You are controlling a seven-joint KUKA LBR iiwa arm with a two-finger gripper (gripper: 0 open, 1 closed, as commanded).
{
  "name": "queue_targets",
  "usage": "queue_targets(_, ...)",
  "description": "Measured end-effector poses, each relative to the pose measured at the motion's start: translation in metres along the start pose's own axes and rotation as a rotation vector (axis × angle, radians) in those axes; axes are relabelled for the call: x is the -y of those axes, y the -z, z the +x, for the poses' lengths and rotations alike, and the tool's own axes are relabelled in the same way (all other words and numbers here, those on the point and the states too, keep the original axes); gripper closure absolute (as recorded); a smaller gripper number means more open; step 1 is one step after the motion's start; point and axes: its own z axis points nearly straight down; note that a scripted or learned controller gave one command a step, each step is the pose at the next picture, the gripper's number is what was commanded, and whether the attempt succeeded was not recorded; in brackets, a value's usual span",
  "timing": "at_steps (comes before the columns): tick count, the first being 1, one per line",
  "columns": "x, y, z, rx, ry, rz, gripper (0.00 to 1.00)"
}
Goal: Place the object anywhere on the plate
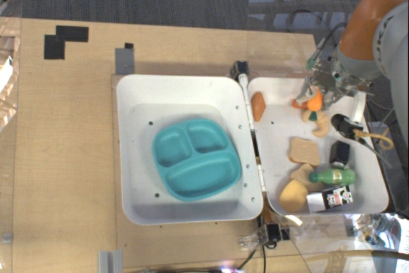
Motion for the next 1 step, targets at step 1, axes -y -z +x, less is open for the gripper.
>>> queue_targets(1,0.0316,0.0269,0.0706,-0.006,-0.105,0.002,1.0)
